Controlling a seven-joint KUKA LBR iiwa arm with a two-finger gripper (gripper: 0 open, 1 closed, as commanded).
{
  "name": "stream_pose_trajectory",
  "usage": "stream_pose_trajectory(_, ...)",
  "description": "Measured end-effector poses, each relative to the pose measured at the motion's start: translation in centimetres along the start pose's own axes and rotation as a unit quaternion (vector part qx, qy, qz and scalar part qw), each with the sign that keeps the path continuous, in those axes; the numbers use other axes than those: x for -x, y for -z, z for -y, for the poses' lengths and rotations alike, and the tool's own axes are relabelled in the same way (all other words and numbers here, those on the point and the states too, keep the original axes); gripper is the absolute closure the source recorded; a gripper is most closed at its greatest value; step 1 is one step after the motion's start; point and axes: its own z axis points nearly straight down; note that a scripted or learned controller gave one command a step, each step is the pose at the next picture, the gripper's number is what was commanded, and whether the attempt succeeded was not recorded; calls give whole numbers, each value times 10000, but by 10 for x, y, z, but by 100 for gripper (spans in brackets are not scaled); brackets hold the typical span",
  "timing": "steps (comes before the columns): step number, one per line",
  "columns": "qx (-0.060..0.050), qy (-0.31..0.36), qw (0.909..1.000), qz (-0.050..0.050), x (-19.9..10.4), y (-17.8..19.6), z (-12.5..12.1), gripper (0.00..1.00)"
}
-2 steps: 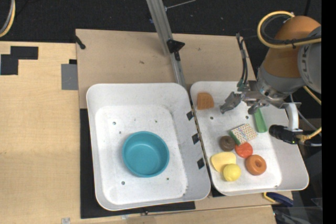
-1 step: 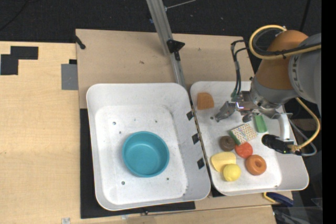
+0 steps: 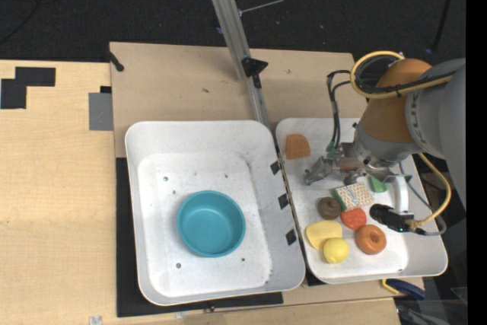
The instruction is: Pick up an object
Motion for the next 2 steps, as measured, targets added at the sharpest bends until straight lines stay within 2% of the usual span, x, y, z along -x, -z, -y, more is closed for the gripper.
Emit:
stream_pose_trajectory(1, 16, -8, 10000, 4, 1, 12, -1, 100)
stream_pose_trajectory(2, 39, -4, 10000, 5, -2, 74, -5, 100)
